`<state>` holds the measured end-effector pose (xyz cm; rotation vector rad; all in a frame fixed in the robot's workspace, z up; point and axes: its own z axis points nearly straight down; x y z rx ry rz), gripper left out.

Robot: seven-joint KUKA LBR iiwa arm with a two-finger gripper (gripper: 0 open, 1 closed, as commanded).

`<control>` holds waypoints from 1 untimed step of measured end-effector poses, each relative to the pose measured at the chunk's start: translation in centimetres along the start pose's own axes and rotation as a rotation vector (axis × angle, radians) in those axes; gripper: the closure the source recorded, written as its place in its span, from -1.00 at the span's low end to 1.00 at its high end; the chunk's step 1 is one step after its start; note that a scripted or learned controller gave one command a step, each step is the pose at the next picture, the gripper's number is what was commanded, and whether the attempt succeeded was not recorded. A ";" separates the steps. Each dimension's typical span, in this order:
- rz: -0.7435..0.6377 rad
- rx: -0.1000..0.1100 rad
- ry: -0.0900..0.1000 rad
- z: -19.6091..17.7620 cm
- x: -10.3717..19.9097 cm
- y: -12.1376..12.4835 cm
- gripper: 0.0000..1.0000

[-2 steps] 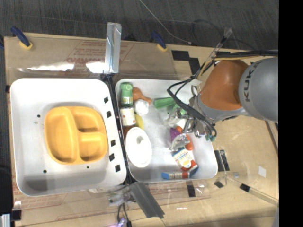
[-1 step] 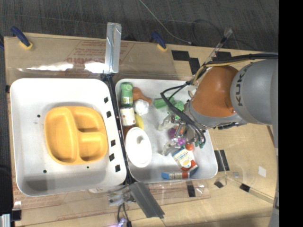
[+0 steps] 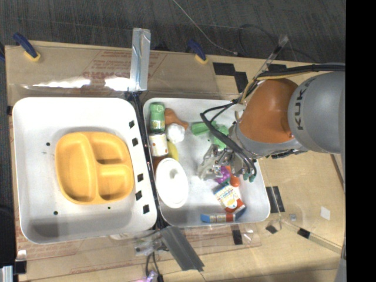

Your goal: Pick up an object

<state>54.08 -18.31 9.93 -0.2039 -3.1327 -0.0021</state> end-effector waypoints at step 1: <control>0.165 0.002 -0.008 -11.1 -3.4 -1.9 1.00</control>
